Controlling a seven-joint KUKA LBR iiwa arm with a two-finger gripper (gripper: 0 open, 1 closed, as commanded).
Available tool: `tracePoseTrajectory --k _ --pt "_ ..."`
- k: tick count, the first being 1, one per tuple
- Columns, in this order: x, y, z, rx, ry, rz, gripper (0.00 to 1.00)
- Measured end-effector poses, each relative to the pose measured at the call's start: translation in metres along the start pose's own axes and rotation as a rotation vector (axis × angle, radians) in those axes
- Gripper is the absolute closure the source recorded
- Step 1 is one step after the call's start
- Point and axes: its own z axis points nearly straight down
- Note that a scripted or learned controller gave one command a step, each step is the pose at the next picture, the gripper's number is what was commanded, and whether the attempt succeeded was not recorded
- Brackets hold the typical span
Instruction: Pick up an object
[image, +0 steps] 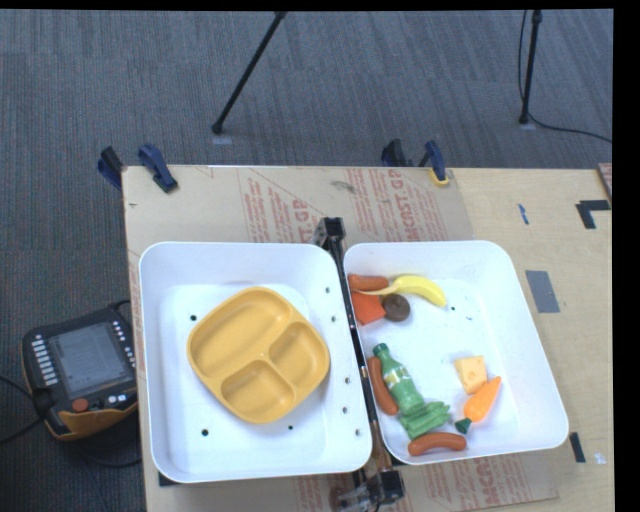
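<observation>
**Toy food all lying in the right-side bin**

Toy food is piled in the white bin on the view's right; a yellow banana lies near the far wall, with a reddish sausage just beside its left end; under those sit an orange-red chunk and a brown round thing, touching or close to it; further toward the near side a green bottle lies on its side, slanted, with another sausage right along its left; a green leafy piece sits at the bottle's lower end, and a third sausage lies just below that by the near wall; over to the right there's a yellow cheese wedge with a carrot just beside it; everything rests on the bin floor.

Gripper: honestly can't tell whether it's open or closed, or whether it's touching anything.

The left bin holds a yellow divided plate, lying flat at a bit of an angle; a teach pendant sits on the carpet left of the bench.
</observation>
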Motion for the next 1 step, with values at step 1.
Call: tracePoseTrajectory --k 1 --pt "0.0005 0.0025 -0.0103 -0.007 -0.004 -0.008 1.00"
